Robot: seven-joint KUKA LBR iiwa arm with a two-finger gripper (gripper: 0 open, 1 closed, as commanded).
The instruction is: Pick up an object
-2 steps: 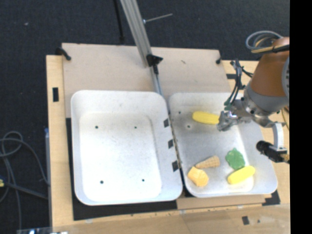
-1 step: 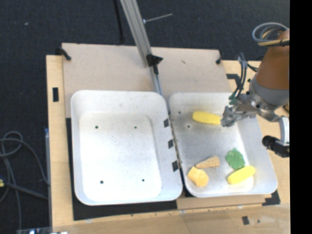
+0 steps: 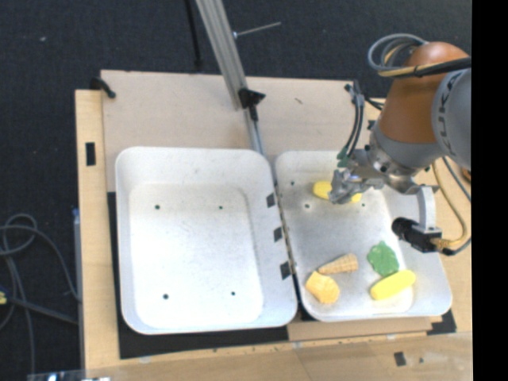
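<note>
no brand, label or readable writing on any object, bin or the arm.

arm (image 3: 417, 105): grey casing with an orange band above the wrist, loose cables looping round it, reaching in from the right. tool (image 3: 346, 190) is low over the far part of the right bin (image 3: 317, 236), directly at a small yellow piece (image 3: 321, 190); that piece shows at the tool's left side, touching or partly under it. whether the tool is open, closed or gripping cannot be told.

right bin, shallow, white, speckled, rounded corners, also holds: a tan ridged cone (image 3: 340, 265), a yellow-orange lumpy piece (image 3: 324, 288) just beside it, a green knobbly piece (image 3: 383, 258), and a smooth yellow oblong (image 3: 392, 285) near the front right corner.

left bin (image 3: 194, 236): same white speckled tray, a few dark dots on its floor.

counter (image 3: 175, 109): pale wood-coloured board. a ribbed metal rail (image 3: 222, 42) slants across its far side. dark carpeted floor (image 3: 48, 38) around, cables at left.
</note>
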